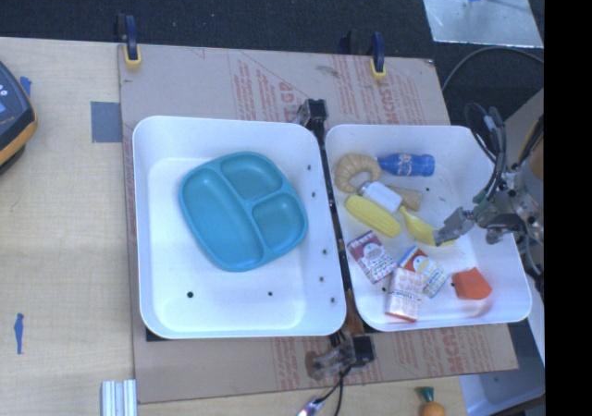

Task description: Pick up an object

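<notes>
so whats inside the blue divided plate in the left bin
Nothing can be seen inside the blue plate; its three compartments look bare. The left bin's floor beneath the plate is covered.

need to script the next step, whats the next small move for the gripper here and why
Probably a short drop straight down onto the small yellow piece. The gripper sits over the right bin, its tip at that piece's right end, and nothing shows between its fingers. The corn cob and cartons lie farther left, so this is the nearest target.
</notes>
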